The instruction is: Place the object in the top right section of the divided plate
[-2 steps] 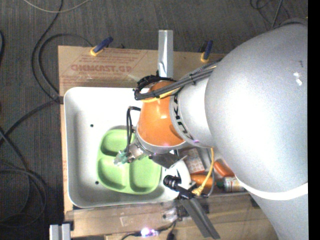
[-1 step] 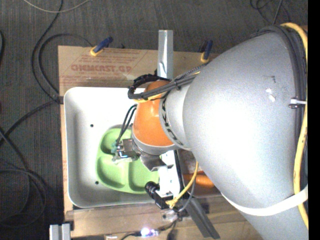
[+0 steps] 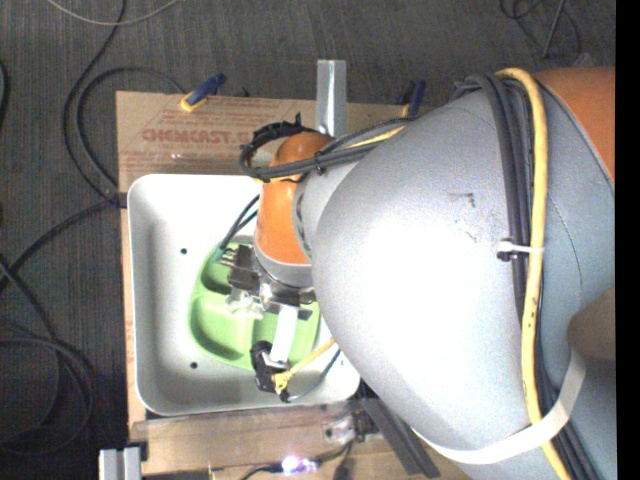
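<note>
A green divided plate (image 3: 212,320) lies in the left white bin (image 3: 160,268), and the arm covers most of its right side. My gripper (image 3: 243,286) hangs straight over the plate, below the orange wrist band (image 3: 277,223), and its body blocks the fingers from the camera. No object can be made out under it. The plate's divider shows only at its upper left, near the gripper.
The big grey arm body (image 3: 450,268) hides the right bin and much of the bench. A metal post (image 3: 331,96) stands at the back edge, with blue clamps (image 3: 203,90) on the brown board. Cables run over the floor on the left.
</note>
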Motion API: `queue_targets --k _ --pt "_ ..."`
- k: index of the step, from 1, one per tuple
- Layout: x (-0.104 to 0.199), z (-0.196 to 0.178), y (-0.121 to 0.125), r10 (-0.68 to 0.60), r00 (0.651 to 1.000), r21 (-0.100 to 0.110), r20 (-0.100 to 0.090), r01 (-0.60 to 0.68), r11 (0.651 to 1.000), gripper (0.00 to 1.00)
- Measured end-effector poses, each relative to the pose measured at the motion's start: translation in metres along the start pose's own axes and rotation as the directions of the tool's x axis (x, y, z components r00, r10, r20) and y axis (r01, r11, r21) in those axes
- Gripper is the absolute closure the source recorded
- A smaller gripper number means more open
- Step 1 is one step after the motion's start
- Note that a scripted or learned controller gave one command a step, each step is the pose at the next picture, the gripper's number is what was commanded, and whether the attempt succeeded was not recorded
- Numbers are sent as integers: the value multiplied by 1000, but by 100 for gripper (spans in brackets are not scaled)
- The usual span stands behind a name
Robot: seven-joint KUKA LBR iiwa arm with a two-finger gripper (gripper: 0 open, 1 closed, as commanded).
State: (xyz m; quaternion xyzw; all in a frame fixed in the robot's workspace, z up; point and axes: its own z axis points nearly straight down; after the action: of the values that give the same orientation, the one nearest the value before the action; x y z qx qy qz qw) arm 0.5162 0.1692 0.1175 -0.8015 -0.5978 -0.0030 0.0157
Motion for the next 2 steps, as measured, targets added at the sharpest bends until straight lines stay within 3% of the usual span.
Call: queue_targets --k 1,2 --pt "39 11 6 151 988 -52 2 -151 987 100" --pt "-24 -54 -1 220 975 -25 26 -220 975 100"
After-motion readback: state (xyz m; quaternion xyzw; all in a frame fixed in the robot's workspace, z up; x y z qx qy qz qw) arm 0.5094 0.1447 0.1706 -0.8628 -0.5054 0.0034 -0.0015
